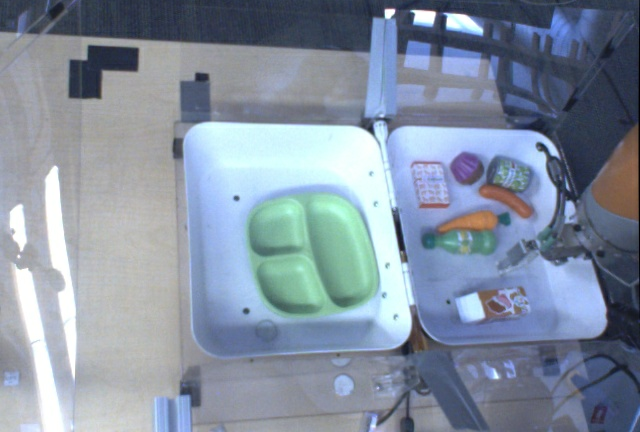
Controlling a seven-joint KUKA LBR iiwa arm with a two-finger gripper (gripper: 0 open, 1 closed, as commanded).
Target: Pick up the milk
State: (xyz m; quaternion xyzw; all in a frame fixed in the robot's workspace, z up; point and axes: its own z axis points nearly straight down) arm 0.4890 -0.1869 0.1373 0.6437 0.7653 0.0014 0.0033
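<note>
The milk (491, 305) is a small carton with a white top and a red-brown printed side. It lies on its side near the front of the right bin (580, 315). My gripper (518, 256) hangs over the right part of that bin, a little behind and to the right of the carton and apart from it. The grey arm with its orange band (612, 188) comes in from the right edge. Nothing shows in the gripper.
The right bin also holds a green bottle (460, 241), a carrot (468, 221), a sausage (507, 201), a green can (510, 174), a purple piece (466, 167) and a red-and-white box (430, 184). A green divided plate (310, 252) sits in the left bin (215, 220).
</note>
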